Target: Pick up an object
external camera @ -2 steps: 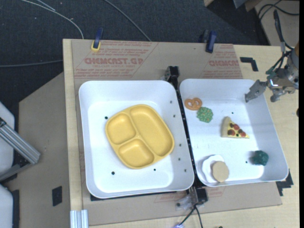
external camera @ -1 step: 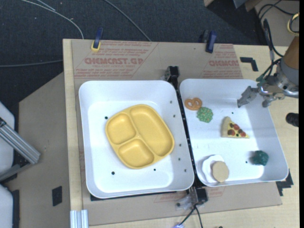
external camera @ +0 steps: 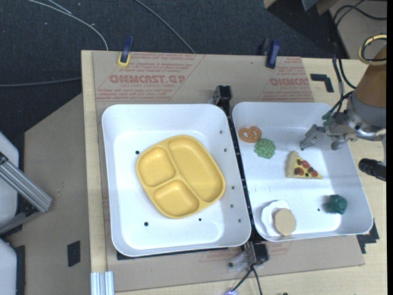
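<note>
Two white bins point(external camera: 116, 165): one carries a yellow tray point(external camera: 179, 176); the other a brown pretzel point(external camera: 250, 133), green broccoli point(external camera: 265, 148), a red-dotted yellow pizza slice point(external camera: 301, 166), a teal lump point(external camera: 336, 204) and a tan disc point(external camera: 284, 221). Red lettering marks the brown desk point(external camera: 147, 75).

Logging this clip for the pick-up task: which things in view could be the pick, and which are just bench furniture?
Belongs to the job:
gripper
pizza slice
pretzel
green broccoli piece
dark green object
round tan piece

Just lying about:
yellow divided plate in the left bin
blue clamps
cardboard sheet
</note>
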You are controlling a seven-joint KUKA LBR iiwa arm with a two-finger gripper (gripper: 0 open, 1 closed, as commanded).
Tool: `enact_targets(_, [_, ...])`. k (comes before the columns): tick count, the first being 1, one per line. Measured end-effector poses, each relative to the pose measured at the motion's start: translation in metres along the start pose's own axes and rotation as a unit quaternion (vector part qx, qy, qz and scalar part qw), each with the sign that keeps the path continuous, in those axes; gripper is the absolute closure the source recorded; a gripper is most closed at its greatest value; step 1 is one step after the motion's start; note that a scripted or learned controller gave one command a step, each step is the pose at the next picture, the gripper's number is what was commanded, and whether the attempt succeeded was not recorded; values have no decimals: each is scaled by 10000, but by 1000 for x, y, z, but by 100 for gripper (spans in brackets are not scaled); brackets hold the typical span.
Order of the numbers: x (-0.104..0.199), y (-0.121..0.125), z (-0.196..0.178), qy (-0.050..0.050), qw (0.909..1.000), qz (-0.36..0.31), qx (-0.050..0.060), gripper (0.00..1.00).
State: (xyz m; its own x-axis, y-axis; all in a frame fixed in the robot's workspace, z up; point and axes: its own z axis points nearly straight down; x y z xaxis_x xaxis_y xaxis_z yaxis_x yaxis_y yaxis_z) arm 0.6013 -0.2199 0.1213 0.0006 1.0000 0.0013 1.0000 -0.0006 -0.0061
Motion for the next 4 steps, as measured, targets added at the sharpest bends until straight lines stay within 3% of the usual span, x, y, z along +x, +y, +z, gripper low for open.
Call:
enact_targets(1, [2, 3, 34, 18, 10000, -10, -39, 0])
enact_targets(2, [2, 6, 20, -7, 9999, -16, -102, 100])
enact_targets(4, [4, 5, -89, -21, 10000, -12, -62, 100])
